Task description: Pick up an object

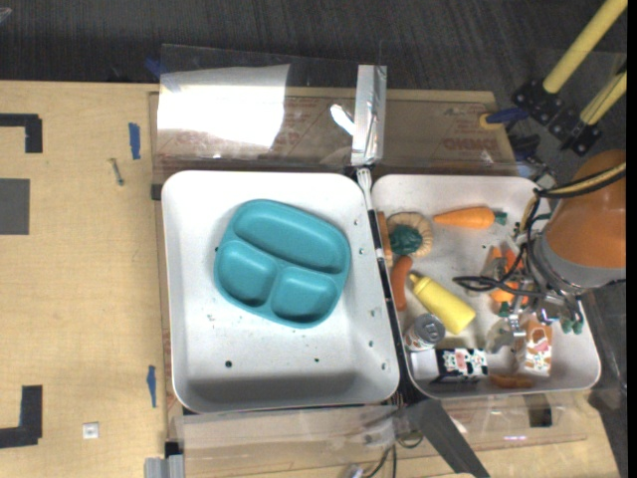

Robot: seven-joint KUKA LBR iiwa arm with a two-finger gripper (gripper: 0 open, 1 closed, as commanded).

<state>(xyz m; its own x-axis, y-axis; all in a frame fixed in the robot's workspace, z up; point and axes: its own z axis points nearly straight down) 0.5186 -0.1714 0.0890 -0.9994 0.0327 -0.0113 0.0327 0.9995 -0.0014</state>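
1. The arm point(589, 229), grey with an orange band, enters from the right and hangs over the right edge of the right bin point(453, 185).
2. The gripper point(526, 317) sits low in the right bin amid cables and small items; whether it is open, closed or gripping anything cannot be told, since wiring and clutter hide it.
3. Objects available for picking lie in the right bin:
   - a carrot point(464, 218) near the far wall;
   - a yellow bottle point(444, 303) lying tilted at the centre;
   - a dark green toy point(404, 238) beside the dividing wall;
   - an orange stick-shaped piece point(399, 285) just below the green toy;
   - a small round metal item point(429, 329) next to the bottle's lower end;
   - a black-and-white box point(460, 362) near the front wall;
   - a small printed carton point(538, 349), just beside the gripper.
4. The left bin point(189, 297) holds a teal divided tray point(283, 261).
5. Clear plastic sheeting point(224, 116) stands behind both bins.
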